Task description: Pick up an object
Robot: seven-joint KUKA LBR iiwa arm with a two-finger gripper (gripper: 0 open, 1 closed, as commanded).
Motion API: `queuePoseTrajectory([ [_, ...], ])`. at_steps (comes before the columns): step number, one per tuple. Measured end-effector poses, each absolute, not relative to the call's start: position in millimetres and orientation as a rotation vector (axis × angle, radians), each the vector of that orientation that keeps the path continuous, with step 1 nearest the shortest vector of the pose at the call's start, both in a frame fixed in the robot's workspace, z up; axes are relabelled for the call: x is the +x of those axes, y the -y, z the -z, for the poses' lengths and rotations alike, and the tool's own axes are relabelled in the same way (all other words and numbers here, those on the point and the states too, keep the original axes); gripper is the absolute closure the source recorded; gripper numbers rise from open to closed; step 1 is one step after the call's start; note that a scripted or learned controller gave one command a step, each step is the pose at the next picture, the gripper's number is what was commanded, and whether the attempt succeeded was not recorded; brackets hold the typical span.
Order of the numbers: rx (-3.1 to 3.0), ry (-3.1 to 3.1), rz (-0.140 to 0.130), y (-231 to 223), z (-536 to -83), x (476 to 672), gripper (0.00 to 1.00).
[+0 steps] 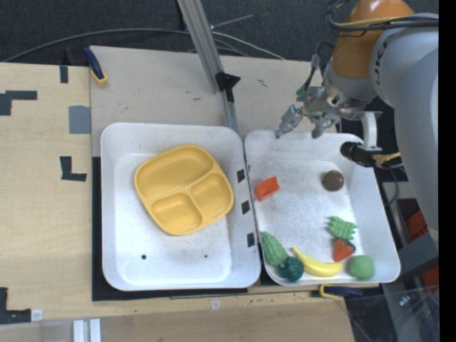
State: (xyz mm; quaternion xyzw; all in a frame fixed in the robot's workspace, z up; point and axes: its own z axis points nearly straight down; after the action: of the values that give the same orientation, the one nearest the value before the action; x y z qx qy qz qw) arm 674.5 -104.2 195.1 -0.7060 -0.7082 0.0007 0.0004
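My gripper hangs over the far edge of the right bin, its two fingers spread open with nothing between them. Below it in that bin lie an orange-red block and a brown ball. Along the bin's near edge sit a green leafy piece, a red strawberry, a yellow banana, a green lime, a green vegetable and a dark teal lump.
The left bin holds a yellow divided plate. A slanted metal pole rises behind the bins. The grey arm with its orange band comes in from the upper right.
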Motion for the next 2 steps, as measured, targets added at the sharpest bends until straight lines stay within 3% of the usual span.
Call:
queuePoseTrajectory([
  [1,-2.218,2.224,-0.003,104,-195,674.4,0.00],
  [2,-2.216,2.221,-0.008,95,-143,667.6,0.00],
])
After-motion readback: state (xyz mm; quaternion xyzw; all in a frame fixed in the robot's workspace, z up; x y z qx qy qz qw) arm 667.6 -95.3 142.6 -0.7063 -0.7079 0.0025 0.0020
